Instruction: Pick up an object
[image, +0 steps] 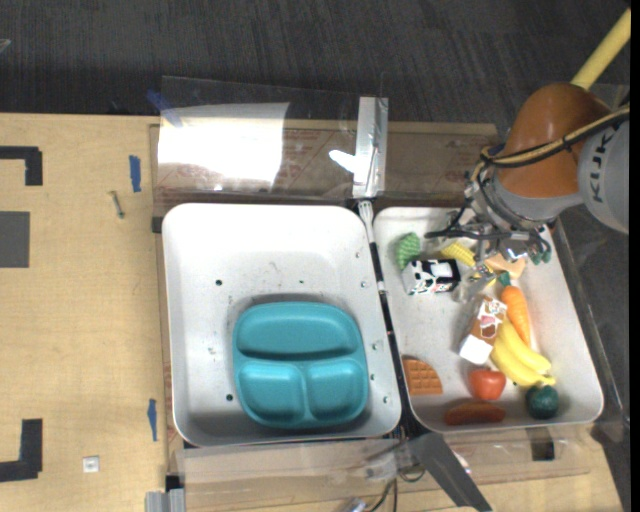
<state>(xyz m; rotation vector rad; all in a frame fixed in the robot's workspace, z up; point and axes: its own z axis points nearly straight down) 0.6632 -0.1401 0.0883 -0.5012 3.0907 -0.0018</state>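
Observation:
The right bin (580, 340) holds several toy foods: a black-and-white cow (432, 277), a green leafy piece (408, 246), a yellow corn piece (459, 252), a carrot (517, 310), bananas (518, 355), a tomato (488, 383), a sausage (475, 413), a waffle (423, 376), a dark green ball (543, 400) and a small carton (488, 320). My gripper (492, 247) hangs low over the bin's far part, just right of the corn and cow. The wrist hides its fingertips.
The left bin (190, 300) holds a teal divided tray (298, 362). A clear plastic panel (250, 150) and a metal bracket (368, 150) stand behind the bins. Tan bench surface (70, 320) lies to the left.

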